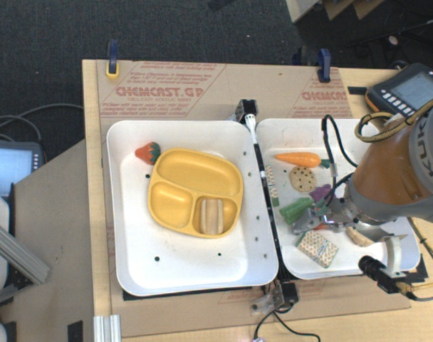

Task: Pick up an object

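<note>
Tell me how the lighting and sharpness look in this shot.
Camera view: even, soft light; the yellow plate and carrot look fairly sharp, with faint shadows on the left bin; the arm at the right looks slightly soft.

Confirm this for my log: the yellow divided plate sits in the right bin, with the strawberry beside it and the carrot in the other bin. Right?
Not quite. The camera view shows the yellow divided plate in the left bin, not the right. The strawberry is beside it, and the carrot lies in the right bin.
</note>
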Robot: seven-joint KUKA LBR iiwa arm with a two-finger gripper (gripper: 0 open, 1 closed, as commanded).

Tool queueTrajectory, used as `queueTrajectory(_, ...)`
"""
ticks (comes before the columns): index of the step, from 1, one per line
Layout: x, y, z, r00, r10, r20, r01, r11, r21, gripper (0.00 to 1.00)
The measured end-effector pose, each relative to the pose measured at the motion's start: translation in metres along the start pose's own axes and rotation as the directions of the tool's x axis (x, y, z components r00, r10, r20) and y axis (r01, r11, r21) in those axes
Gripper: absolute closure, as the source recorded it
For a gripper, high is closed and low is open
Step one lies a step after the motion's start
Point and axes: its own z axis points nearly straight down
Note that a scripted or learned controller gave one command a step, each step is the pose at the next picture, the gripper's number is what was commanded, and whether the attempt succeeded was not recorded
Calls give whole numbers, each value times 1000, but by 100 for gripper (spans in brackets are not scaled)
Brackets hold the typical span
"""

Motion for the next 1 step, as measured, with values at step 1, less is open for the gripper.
queueTrajectory(1,-1,3,-13,1000,0,4,0,1000,-10,100)
